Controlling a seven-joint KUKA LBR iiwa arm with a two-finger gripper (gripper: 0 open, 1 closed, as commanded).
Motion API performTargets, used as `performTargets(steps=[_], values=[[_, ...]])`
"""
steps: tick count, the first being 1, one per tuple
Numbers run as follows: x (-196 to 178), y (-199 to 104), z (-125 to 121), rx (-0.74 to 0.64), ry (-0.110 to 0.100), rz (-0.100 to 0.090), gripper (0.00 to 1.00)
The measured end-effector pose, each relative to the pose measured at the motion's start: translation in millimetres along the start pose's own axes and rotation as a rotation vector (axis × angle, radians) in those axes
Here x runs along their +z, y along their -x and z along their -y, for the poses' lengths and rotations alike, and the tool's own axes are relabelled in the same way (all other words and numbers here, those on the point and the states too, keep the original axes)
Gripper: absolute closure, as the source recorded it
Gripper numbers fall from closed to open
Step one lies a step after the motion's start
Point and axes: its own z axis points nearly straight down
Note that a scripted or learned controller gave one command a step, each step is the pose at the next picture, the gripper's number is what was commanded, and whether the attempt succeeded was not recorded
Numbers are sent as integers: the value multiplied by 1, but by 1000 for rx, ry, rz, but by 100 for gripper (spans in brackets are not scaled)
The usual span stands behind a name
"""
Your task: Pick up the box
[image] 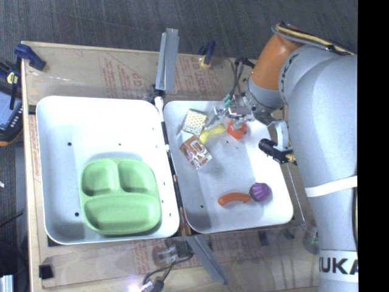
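Observation:
A small brown and white box [196,152] lies tilted in the right bin [273,215], near its left wall. My gripper [234,113] hangs over the far end of this bin, up and to the right of the box and well apart from it. It is close above a small orange-red object [236,129]. The grey wrist and the orange band [273,56] hide part of the gripper.
A pale checkered square packet [194,122] and a yellow piece [210,134] lie just beyond the box. A purple item [261,191] and an orange sausage shape [234,198] sit near the front. The left bin [55,120] holds a green divided tray [120,196].

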Motion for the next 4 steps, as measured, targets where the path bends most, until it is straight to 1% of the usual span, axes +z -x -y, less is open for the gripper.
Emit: performTargets(steps=[1, 2, 3, 4], values=[[26, -51, -3, -38, -1, 0, 0], [27, -104, 50, -28, 0, 8, 0], [27, -109, 105, 115, 3, 9, 0], [19, -111, 105, 108, -2, 7, 100]])
